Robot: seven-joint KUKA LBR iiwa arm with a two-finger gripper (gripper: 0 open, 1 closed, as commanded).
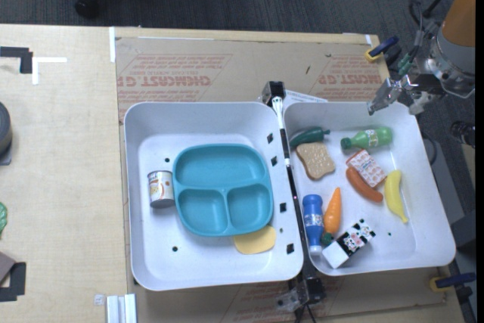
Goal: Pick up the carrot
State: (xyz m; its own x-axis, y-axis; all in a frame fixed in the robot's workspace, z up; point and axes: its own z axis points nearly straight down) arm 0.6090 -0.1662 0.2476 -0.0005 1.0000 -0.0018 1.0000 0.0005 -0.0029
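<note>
As laid in the right bin [423, 163], the carrot [333, 211] is wedged beside a blue bottle [312, 217].
Toy item, judged light, rigid, smooth; best pinched across its thick middle. Gripper [389, 96] hovers well apart; finger state cannot be told.

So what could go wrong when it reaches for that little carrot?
The carrot lies wedged between the blue bottle and the cow-patterned carton, so the gripper might bump or grab a neighbour instead. The gripper is also far off, above the bin's far corner, and the orange sausage nearby looks similar enough to be mistaken for it.
</note>
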